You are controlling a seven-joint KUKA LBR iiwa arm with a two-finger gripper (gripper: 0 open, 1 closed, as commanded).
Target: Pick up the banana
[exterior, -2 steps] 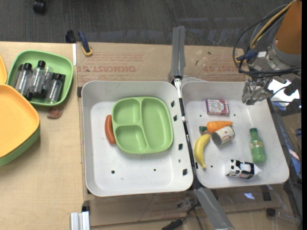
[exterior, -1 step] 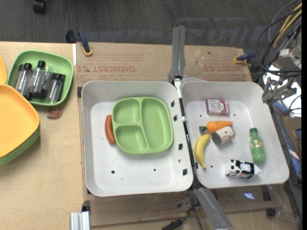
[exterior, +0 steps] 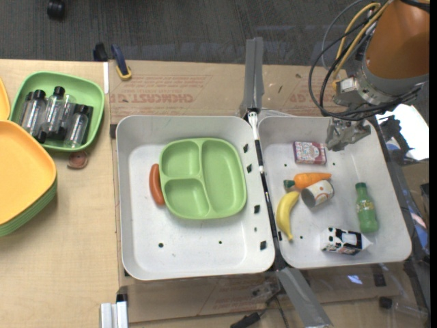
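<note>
A yellow banana [exterior: 286,214] lies in the right bin [exterior: 389,251] near its left wall, curved with its tip toward the front. My gripper [exterior: 339,137] hangs over the far part of the same bin, up and to the right of the banana and well apart from it. It sits just right of a pink box [exterior: 309,152]. Nothing shows between its fingers.
Around the banana lie a carrot [exterior: 313,180], a grey can [exterior: 318,194], a green bottle [exterior: 367,209] and a black-and-white carton [exterior: 343,241]. The left bin holds a green divided plate [exterior: 203,178] and a red sausage [exterior: 157,184]. Cables loop above the wrist.
</note>
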